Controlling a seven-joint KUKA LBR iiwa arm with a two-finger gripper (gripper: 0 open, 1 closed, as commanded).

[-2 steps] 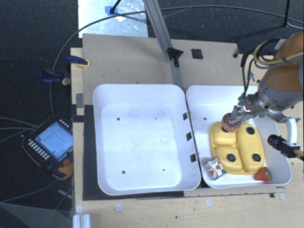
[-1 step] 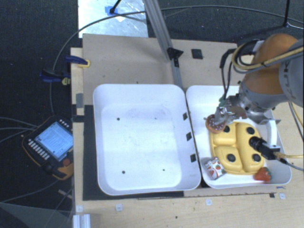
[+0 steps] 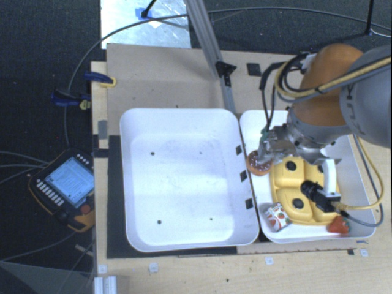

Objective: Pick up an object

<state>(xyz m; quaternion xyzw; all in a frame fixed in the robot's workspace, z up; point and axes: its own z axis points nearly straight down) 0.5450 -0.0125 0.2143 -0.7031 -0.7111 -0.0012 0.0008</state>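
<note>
Reaching in from 3 o'clock, the grey arm (image 3: pixel 361 97) hides much of the right bin (image 3: pixel 254 124); whether its end effector (image 3: pixel 267 155) is wide or narrow cannot be told. It hangs over a round brown ring-shaped object (image 3: pixel 258 164) at the bin's 9 o'clock edge, beside a glossy yellow moulded toy (image 3: pixel 294 192).

- The arm (image 3: pixel 343 97) covers much of the right bin (image 3: pixel 251 127), hiding its far side
- The yellow toy (image 3: pixel 297 192) is partly under the wrist
- Gripper (image 3: pixel 264 158) fingertips blur against the brown ring (image 3: pixel 257 164)
- The small red-and-white object (image 3: pixel 275 216) is too small to identify
</note>
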